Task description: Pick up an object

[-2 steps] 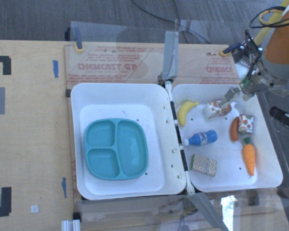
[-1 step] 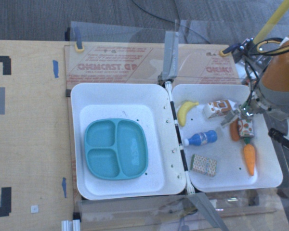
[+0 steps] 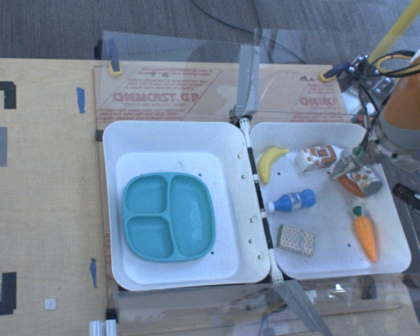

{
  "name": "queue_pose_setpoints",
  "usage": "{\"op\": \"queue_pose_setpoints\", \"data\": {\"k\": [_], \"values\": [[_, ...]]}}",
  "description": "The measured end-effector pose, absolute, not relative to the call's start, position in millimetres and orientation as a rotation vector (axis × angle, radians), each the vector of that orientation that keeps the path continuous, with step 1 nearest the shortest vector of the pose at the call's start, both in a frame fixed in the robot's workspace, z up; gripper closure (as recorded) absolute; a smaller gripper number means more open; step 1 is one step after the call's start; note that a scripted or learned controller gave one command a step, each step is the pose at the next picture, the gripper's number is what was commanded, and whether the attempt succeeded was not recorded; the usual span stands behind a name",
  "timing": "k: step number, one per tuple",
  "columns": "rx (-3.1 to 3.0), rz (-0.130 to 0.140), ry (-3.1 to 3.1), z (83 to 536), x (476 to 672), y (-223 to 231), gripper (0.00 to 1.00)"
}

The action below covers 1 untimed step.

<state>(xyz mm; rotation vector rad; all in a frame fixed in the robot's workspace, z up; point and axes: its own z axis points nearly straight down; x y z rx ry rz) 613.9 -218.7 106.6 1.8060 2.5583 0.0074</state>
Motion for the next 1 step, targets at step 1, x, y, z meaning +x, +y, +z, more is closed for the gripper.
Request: {"op": "queue_pose_setpoints", "data": {"k": [1], "values": [[1.978,0.003,2.434,184.0,618.1,-135.8,1.00]]}}
